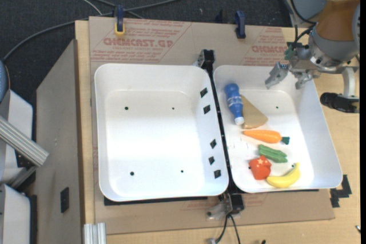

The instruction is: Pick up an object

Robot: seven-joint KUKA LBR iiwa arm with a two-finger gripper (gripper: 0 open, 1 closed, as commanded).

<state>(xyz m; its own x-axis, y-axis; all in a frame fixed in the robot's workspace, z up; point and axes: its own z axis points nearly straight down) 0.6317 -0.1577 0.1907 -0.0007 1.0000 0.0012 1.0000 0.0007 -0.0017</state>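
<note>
The gripper is hanging over the far right corner of the right bin, two fingers spread apart and nothing between them, so it is coming in empty. The grey wrist with its orange band is sitting just above and to the right of it.

Looking out from there, the nearest candidate is the blue bottle, lying down and to the left of the gripper, close to the divider between the bins. Its long axis is running roughly front to back, white cap pointing toward the near edge, and it is touching the tan wedge beside it. I'm judging the fingers would want to close across that narrow width.

Further toward the near rim, the orange carrot, the green pod, the red piece and the yellow banana are clustering close together. The left bin is sitting beside them.
</note>
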